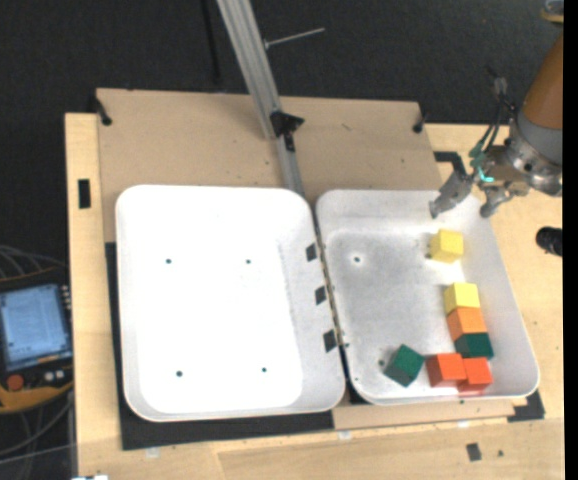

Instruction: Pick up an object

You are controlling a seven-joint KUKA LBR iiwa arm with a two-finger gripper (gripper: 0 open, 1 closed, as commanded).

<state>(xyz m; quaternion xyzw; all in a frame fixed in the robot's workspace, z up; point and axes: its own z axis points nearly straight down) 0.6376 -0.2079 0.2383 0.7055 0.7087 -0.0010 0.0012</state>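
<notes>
- A small yellow wooden cube [448, 245] lies alone in the upper right part of the right white bin [389, 268], nearest of all the blocks to the gripper.
- Lower down along the bin's right side, a second yellow cube [462, 295] touches an orange cube [467, 320], which touches a dark green cube [475, 345] below it.
- At the bin's lower right, two orange-red blocks [459, 370] sit side by side, and just left of them a tilted dark green block [404, 365] lies apart from the wall.
- The two-finger gripper [469, 196] hangs above the bin's upper right corner, its fingers spread apart with nothing between them, just above and right of the lone yellow cube.
- The grey arm with its orange band [541, 98] enters from the upper right of the frame.
- The left white bin [214, 298] fills the centre left.
- A slanted metal rail [254, 63] runs from the top centre down to the gap between the bins.
- A handheld control pendant with a lit screen [24, 333] sits at the far left edge.
</notes>
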